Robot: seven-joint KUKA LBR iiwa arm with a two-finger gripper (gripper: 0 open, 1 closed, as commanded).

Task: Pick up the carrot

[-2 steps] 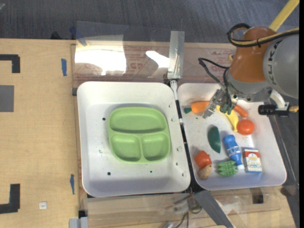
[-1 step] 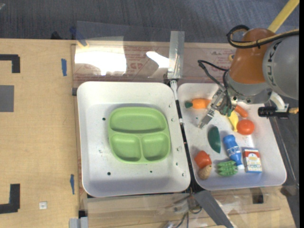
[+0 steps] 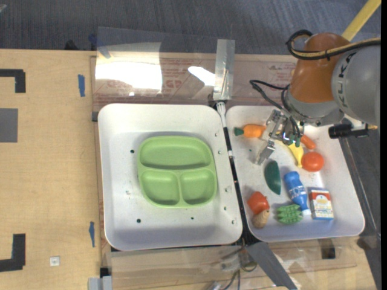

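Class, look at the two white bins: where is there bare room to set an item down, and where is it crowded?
Bare floor rings the green tray in the left bin. The right bin is crowded: carrot, banana, tomato, blue bottle and the gripper.

A robotics laboratory test cell is shown. A grey industrial arm [image 3: 357, 83] with an orange band is mounted at a plywood bench [image 3: 42, 162], on which black tape marks [image 3: 17, 80] and blue tape tabs [image 3: 81, 84] are fixed as reference markers. Two shallow white bins [image 3: 115, 180] are set side by side and divided by a metal rail [image 3: 224, 71]. Plastic toy foods [image 3: 290, 213] are laid in the right-hand bin and a green divided tray [image 3: 177, 170] in the left-hand bin as test pieces. Black cables [image 3: 266, 92] are routed along the arm. Grey office carpet [image 3: 181, 8] is seen beyond the bench.
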